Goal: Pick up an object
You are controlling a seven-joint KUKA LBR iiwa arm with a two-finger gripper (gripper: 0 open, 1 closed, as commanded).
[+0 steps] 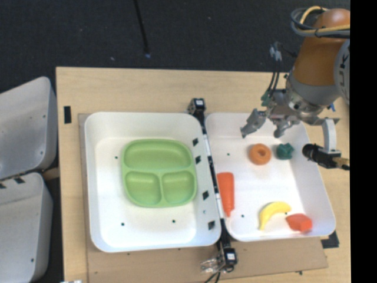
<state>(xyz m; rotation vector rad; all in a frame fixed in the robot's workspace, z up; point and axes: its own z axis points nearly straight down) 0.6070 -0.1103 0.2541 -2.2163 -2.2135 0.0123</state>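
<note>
Orange ring sits just below my open claw

Orange, ring-shaped toy doughnut [259, 154] lies in the right-hand white bin [315, 202], near its back wall. My claw [266, 126] hangs just above it in view, fingers spread apart and holding nothing. I judge the ring the nearest pick: it lies slightly toward the table's front from the claw. A small dark green lump [285, 151] sits just beside the ring.

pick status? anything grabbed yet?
Done: arm is over the right bin. In hand: nothing; the gripper hangs above the orange ring, fingers apart, nothing between them. Left: descend, close, lift. The ring, green piece, carrot and banana all lie loose.
</note>
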